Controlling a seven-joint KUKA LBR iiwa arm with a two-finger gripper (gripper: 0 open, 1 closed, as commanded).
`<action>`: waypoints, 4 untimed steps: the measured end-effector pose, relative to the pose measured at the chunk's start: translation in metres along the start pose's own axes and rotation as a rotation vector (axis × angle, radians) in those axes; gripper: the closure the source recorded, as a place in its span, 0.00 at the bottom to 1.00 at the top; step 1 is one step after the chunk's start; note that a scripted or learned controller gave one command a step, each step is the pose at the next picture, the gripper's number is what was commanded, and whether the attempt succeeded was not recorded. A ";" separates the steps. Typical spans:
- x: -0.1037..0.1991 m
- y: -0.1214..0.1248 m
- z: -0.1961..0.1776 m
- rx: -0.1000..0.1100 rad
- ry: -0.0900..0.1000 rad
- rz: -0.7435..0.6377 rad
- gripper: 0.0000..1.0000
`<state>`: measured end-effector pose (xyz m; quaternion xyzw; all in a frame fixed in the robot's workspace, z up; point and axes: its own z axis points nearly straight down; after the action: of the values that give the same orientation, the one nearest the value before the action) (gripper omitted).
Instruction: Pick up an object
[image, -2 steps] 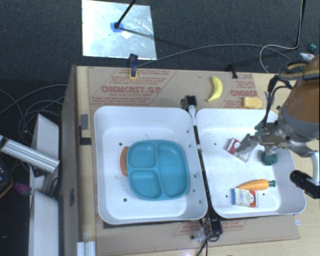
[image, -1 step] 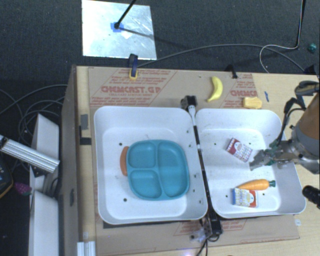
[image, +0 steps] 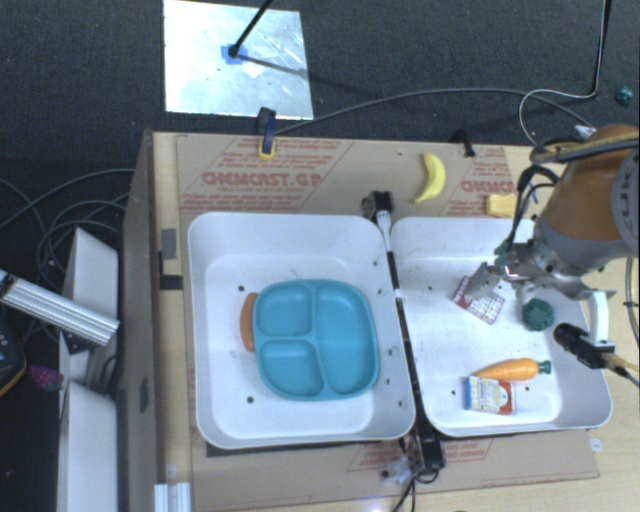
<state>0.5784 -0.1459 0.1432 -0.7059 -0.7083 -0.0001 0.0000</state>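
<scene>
One hand (image: 497, 272) touching silver packet (image: 479, 297)

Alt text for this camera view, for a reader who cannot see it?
The arm's gripper hangs over a small packet in the right bin, which also holds a carrot, a small carton and a green object. The left bin holds a blue divided plate; a banana lies behind the bins.

In the right bin (image: 440, 405) I see a crinkled silvery packet (image: 478, 297), a dark green round piece (image: 538, 315), an orange carrot (image: 512, 369) lying flat, and a small carton (image: 489, 395).
</scene>
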 end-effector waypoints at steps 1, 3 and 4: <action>-0.054 0.042 0.052 -0.003 -0.001 0.001 0.00; -0.061 0.029 -0.046 -0.003 -0.002 0.002 0.00; -0.061 0.026 -0.052 -0.003 -0.001 0.002 0.00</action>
<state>0.6049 -0.2063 0.1954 -0.7066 -0.7076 -0.0010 -0.0015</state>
